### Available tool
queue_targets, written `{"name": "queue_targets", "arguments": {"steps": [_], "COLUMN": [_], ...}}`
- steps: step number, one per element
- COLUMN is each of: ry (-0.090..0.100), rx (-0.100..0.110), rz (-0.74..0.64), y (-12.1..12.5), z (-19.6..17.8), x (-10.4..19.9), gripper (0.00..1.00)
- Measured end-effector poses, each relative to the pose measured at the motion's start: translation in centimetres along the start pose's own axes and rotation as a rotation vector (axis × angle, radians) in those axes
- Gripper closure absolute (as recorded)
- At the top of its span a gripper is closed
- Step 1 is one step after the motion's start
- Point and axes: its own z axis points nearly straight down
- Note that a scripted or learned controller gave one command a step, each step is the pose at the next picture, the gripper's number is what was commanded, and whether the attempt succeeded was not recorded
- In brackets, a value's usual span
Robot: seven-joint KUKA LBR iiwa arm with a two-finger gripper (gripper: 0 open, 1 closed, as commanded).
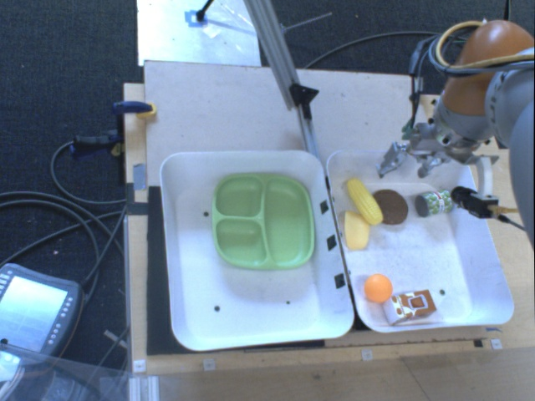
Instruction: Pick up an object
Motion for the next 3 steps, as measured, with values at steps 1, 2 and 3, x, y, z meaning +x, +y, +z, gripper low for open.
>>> {"name": "queue_targets", "arguments": {"steps": [1, 2, 3], "ry": [0.0, -0.002, -0.001], "rx": [0.0, -0.008, -0.011], "rz": [-0.003, -0.005, 0.0], "y": [0.0, 0.2, 0.8], "z": [5.2, 3.6, -1.8], "x": [0.0, 0.0, -1.0], "gripper": [0.0, 1.0, 1.0]}}
